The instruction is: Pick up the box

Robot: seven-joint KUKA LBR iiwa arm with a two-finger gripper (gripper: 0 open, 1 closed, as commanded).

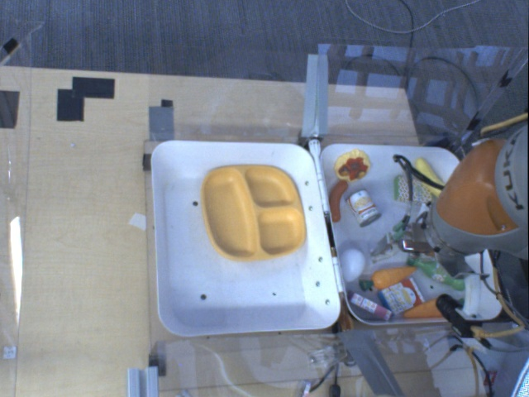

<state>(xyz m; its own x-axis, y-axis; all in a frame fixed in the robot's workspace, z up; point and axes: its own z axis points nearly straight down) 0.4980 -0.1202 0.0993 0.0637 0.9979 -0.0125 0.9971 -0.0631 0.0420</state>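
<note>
The box lies at the right bin's near edge, beside a carrot. Just above them hangs the gripper, whether apart or together I cannot tell. Farther off stands a can. The left bin bears a yellow tray

Both bins look like smooth white plastic with a soft sheen. The yellow divided tray is matt plastic. The bench has a pale wood-like, matt top, and the floor beyond is rough blue-grey carpet. The arm's orange band is glossy. The small can looks metallic, and the box looks like printed card.
</note>
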